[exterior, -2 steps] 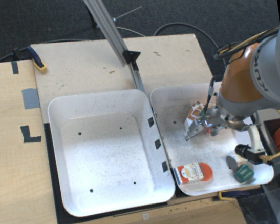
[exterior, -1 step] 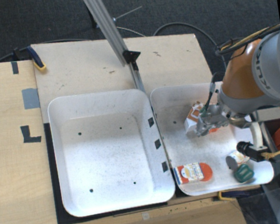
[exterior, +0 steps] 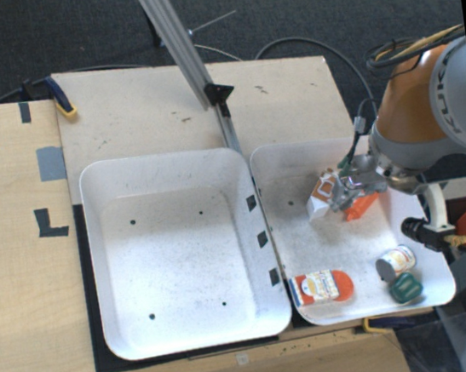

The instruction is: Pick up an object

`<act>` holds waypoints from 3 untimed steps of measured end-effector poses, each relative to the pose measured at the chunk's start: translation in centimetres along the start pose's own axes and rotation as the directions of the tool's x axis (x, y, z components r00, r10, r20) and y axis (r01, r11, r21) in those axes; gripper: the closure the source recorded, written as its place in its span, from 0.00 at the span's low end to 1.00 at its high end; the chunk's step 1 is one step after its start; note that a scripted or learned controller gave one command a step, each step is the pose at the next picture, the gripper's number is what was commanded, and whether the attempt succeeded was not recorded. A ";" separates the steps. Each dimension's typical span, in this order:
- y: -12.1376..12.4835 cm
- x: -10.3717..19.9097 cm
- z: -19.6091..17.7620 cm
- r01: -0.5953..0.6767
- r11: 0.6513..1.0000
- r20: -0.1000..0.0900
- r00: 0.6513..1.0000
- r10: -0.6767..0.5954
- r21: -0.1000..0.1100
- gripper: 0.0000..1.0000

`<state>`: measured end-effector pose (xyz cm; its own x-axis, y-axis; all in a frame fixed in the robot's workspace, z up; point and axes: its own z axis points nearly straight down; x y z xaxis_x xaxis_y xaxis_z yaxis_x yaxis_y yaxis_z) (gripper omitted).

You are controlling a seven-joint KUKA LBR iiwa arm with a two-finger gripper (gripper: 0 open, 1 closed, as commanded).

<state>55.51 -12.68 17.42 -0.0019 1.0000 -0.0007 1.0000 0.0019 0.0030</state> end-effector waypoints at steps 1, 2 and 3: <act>-0.3 -0.1 -4.3 -0.001 1.000 0.000 1.000 0.001 0.000 1.00; -0.3 0.0 -7.3 -0.001 1.000 0.000 1.000 0.001 0.001 1.00; 0.2 5.1 -6.0 0.004 1.000 -0.002 1.000 -0.004 0.005 1.00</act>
<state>55.70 -7.56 23.43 -0.0059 1.0000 0.0011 1.0000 0.0059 -0.0021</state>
